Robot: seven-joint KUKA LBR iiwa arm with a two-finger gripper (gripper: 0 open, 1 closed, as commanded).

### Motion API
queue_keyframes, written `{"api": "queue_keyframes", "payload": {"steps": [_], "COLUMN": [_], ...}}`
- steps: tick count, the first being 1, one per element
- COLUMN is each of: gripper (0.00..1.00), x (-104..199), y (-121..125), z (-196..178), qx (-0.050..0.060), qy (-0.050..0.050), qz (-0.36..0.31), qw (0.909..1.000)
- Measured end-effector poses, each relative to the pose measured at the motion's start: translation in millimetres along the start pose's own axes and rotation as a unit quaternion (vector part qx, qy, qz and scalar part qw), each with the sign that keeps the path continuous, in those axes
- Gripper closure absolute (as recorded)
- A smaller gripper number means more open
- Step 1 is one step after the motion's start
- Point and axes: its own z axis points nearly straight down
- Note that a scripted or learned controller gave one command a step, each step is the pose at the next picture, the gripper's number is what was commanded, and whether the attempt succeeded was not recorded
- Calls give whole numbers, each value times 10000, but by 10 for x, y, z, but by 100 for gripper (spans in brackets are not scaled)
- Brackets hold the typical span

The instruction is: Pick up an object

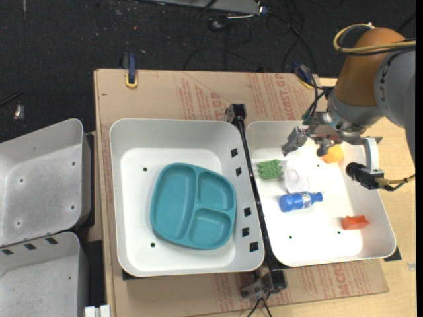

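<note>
My gripper [309, 144] hangs over the back of the right bin [370, 240], open, with bare bin floor showing between its fingers. A yellow object [333, 154] lies just to its right, partly under the wrist. In front of the gripper lie a green object [269, 170], a clear plastic item [295, 177] and a blue bottle [299, 201] on its side. An orange block [355, 222] rests near the bin's front right.
The left bin [132, 243] holds a teal divided plate [193, 205]. A black divider [248, 177] runs between the two bins. A black cable end [363, 174] hangs from the arm over the right bin's right side. Grey trays [39, 177] sit off the bench at left.
</note>
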Motion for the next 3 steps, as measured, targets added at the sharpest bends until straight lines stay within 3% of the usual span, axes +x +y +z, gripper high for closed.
{"api": "queue_keyframes", "payload": {"steps": [1, 2, 3], "gripper": [0, 100, 100], "x": [-46, -46, -40], "y": [39, 53, 38], "z": [614, 473, 44], "qx": [3, -25, -43], "qy": [-1, -5, -7], "qz": [20, 19, 17], "qw": [10000, 10000, 10000]}}
